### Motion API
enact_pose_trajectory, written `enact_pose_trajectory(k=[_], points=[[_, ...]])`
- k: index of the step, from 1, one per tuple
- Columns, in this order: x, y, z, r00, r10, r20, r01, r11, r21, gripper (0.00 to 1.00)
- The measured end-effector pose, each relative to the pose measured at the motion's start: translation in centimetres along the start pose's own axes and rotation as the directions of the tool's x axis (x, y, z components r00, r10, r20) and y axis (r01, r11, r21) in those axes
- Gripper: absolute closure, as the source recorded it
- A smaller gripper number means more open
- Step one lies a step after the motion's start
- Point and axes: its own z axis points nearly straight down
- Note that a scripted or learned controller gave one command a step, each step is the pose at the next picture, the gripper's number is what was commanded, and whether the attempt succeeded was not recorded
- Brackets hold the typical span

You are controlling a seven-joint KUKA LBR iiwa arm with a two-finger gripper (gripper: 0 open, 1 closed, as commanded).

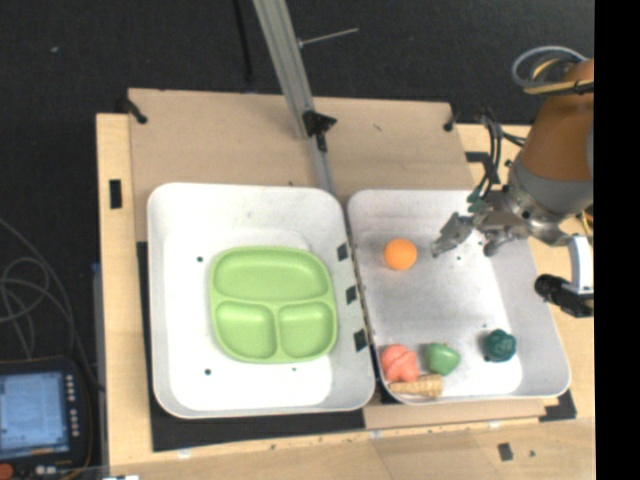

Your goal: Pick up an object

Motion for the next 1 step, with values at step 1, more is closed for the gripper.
enact_pose_trajectory(k=[1], points=[[-0.01,0.00,0.00,1.000,0.001,0.000,-0.001,1.000,0.000,0.00]])
